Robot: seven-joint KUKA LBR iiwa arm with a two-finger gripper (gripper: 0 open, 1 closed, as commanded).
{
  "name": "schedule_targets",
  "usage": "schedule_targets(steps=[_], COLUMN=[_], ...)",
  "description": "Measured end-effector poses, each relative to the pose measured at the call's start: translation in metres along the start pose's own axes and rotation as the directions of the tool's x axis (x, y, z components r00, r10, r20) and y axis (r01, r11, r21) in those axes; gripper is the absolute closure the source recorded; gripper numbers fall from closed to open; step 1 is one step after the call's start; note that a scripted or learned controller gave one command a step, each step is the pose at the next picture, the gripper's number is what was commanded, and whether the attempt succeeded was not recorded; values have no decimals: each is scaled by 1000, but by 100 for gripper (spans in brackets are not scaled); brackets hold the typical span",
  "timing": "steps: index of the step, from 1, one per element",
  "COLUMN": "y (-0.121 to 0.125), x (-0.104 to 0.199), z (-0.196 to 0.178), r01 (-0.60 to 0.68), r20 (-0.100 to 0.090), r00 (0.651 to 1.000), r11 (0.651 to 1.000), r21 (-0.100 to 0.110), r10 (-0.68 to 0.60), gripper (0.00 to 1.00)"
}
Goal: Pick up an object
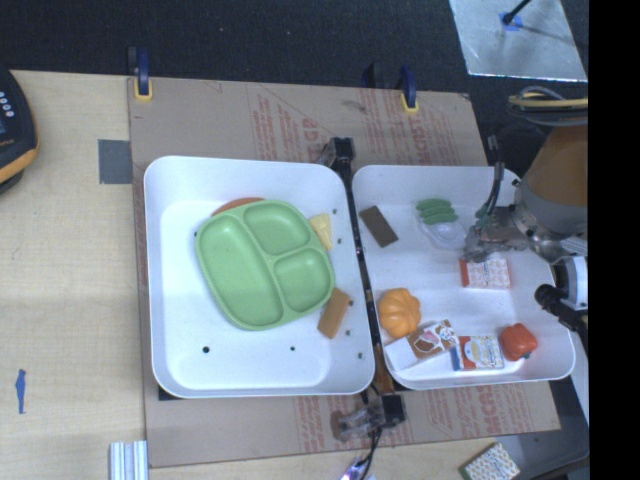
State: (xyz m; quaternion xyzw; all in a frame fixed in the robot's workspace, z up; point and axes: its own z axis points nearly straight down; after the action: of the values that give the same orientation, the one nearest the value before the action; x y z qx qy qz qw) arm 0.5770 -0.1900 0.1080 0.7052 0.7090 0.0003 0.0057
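Left bin (160, 268): green divided plate (265, 261), not my concern. Right of it, in the right bin (400, 183): orange pumpkin (399, 311), then a small red-and-white packet (486, 273). My gripper (487, 243) stands directly over that packet; finger opening cannot be judged. Recommended: descend squarely, straddle the packet's short edges, close only at the floor.
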Motion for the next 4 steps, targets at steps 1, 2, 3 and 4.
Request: schedule_targets(steps=[1,2,3,4], y=[0,0,0,4], x=[0,-1,-1,14], z=[1,-10,-10,13], r01=[0,1,1,-1], r20=[0,0,0,-1], r00=[1000,1000,1000,1000], r11=[1000,1000,1000,1000], r21=[1,2,2,5], r10=[0,-1,-1,1], gripper=[0,100,0,0])
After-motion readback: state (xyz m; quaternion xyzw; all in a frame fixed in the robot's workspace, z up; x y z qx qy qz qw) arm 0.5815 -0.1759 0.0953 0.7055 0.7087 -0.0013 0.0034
